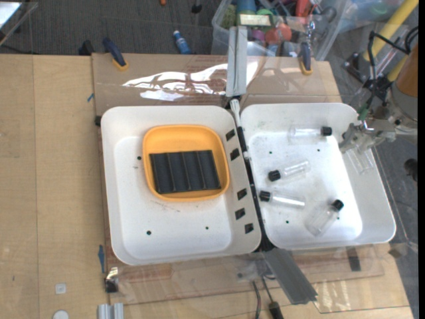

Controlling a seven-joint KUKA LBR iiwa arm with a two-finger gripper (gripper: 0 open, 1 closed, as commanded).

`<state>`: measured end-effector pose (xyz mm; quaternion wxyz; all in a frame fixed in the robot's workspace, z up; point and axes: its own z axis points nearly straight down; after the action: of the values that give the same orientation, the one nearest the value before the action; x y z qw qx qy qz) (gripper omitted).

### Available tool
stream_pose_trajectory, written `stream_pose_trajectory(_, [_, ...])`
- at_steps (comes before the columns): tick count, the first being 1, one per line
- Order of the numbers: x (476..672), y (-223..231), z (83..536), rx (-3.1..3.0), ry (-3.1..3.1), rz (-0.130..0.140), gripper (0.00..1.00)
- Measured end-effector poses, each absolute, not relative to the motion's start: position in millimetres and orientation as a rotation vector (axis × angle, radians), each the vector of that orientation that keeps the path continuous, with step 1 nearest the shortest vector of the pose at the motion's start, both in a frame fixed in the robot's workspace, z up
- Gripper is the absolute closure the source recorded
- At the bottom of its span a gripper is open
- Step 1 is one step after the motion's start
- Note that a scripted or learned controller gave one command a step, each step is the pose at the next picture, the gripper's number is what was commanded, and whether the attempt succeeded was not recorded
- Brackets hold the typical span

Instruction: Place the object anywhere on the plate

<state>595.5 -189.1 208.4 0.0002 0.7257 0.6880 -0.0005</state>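
Wooden bench (46,178), two white bins. Orange plate (186,159) sits in left bin (126,231); clear vials, e.g. (287,172), lie scattered in right bin (372,205). Gripper (362,138) at bin's 2 o'clock rim, opening unreadable. Centre over one isolated vial before descending.

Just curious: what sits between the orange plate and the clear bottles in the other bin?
In the camera view, the bins' adjoining white rims lie between the orange plate and the clear bottles, with a row of black clips.

Plate (186,138): orange, rounded-square, flat in the left bin, carrying a dark ribbed rectangular insert (184,171).
Objects: four clear vials with black caps (308,133) (287,171) (281,199) (323,216), lying scattered in the right bin.
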Motion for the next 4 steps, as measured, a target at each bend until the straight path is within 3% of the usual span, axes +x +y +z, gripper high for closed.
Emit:
stream_pose_trajectory(1, [626.9,-208,235,1.972,2.439,0.002,1.00])
stream_pose_trajectory(3, [668.5,-221,253,1.283,2.860,0.002,1.00])
stream_pose_trajectory(4, [650.4,-222,398,1.015,2.964,0.001,1.00])
